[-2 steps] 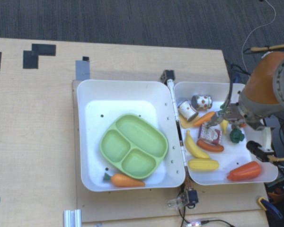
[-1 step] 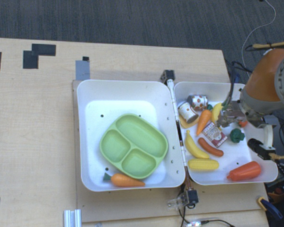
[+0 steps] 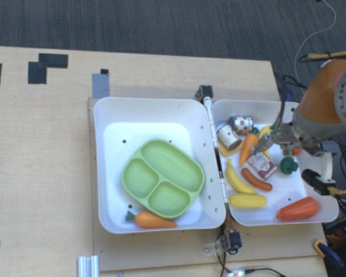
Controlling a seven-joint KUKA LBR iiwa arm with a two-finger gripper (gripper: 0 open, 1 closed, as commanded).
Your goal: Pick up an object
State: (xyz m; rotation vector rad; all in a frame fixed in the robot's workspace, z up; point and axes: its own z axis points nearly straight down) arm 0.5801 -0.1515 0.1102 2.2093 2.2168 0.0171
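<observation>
Pale wood worktop (image 3: 40, 172) is seen w/ two white bins side by side. Left bin (image 3: 104, 154) is occupied by a green divided plate (image 3: 163, 178), w/ a carrot (image 3: 154, 220) just below it. Right bin (image 3: 328, 211) is crowded w/ toy food: red pepper (image 3: 298, 209), banana (image 3: 237, 178), corn (image 3: 247, 200), sausage (image 3: 256, 180), broccoli (image 3: 288, 165). End effector (image 3: 265, 143) is lowered over a second carrot (image 3: 247, 148) & a red packet (image 3: 260, 164); finger state can't be told.

The red-and-white packet (image 3: 260, 164) and small can (image 3: 228, 137) carry print too small to read.
</observation>
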